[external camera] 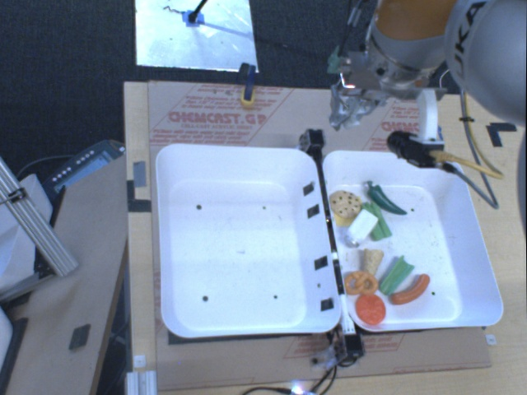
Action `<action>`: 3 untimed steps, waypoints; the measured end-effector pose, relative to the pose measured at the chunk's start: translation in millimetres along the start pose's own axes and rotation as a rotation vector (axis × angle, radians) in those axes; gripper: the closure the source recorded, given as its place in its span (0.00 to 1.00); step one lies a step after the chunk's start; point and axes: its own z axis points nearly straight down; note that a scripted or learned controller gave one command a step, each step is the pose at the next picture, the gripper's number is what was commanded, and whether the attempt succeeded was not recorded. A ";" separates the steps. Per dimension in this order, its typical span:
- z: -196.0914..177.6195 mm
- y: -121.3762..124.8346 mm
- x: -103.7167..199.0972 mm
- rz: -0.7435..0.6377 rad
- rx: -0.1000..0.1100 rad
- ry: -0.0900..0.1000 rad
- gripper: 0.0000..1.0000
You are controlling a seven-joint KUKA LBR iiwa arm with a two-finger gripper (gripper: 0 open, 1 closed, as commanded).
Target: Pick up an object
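Note:
My gripper (349, 112) hangs above the bench just behind the back rim of the right bin (469, 245), with nothing visibly in it. In that bin's left half lie several toy foods. At the back are a round tan holed disc (344, 203) and a dark green pepper (385, 198). A white block (362, 226) sits beside a light green piece (381, 225). Nearer the front are a tan cone (372, 261), a pretzel (360, 283), a green strip (397, 273), a reddish sausage (410, 290) and a red slice (370, 309).
The left bin (239, 237) sits beside the right one, with black clips (321, 237) along the shared wall. A blue and yellow clamp (246, 85) stands behind the left bin. A grey device (82, 164) and an aluminium rail (33, 229) lie at the far left.

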 end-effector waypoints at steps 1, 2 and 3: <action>-24.0 29.4 -23.7 0.006 -0.002 -0.001 1.00; 11.3 27.7 -20.3 0.004 0.005 -0.001 1.00; -91.2 28.9 23.6 -0.004 -0.009 0.003 1.00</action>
